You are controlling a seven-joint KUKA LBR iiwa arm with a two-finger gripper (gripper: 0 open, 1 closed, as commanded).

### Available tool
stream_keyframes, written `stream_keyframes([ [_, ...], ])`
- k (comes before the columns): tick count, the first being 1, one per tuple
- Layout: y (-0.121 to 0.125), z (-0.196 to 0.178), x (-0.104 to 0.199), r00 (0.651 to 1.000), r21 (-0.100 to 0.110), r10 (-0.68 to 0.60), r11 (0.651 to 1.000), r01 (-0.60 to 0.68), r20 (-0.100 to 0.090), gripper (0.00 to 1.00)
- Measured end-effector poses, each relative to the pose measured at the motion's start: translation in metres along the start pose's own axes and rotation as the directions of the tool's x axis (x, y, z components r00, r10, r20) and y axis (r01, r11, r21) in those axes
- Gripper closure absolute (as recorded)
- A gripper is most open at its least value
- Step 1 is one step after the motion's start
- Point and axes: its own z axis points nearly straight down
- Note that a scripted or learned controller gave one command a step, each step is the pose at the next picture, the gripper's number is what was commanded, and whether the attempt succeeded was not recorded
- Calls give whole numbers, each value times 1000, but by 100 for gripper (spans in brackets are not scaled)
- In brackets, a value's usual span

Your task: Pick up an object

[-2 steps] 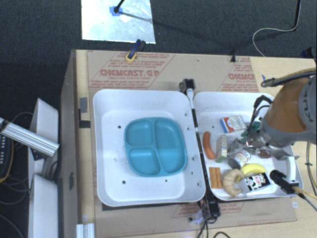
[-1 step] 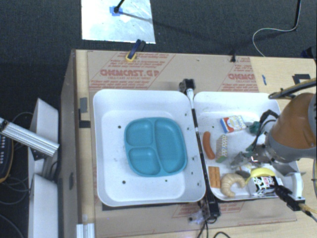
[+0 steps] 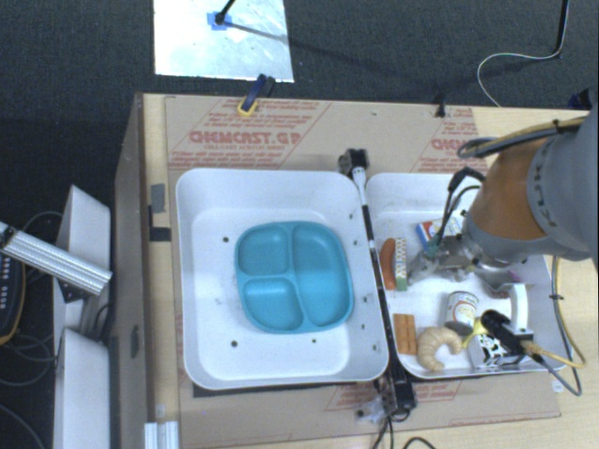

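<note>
The hand [image 3: 429, 258] hangs over the upper middle of the right bin [image 3: 412, 190], at the end of the arm that comes in from the right of the frame. From this slant I cannot tell whether the hand is apart or together, and I see nothing held in it.

Just left of it lies a speckled packet [image 3: 401, 265], pale with dark flecks. Its long axis runs from top to bottom of the frame, nearly parallel to the bin's left wall. I cannot tell whether the hand touches it. An orange stick [image 3: 387, 254] lies alongside the packet on its left, pointing the same way, between the packet and the wall.

Just above the hand sits a small red and blue item [image 3: 431, 231], partly hidden by the wrist. Lower in the same bin are a small round tin [image 3: 460, 305], a brown bar [image 3: 404, 330] lying top to bottom, and a pale croissant [image 3: 440, 344] near the bin's lower edge.

The left bin [image 3: 215, 204] holds a blue divided plate [image 3: 293, 277], well apart from the hand. Both bins rest on a cardboard-covered surface [image 3: 281, 134].
</note>
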Motion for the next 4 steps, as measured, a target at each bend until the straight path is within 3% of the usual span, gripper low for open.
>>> stream_keyframes([
  [1,46,2,-37,1000,5,-6,1000,6,-11,0],
  [2,83,3,-45,1000,5,-9,1000,9,-12,0],
  [3,82,-7,-46,1000,6,-11,1000,11,-10,100],
  [4,82,-7,-46,1000,6,-12,1000,12,-10,0],
])
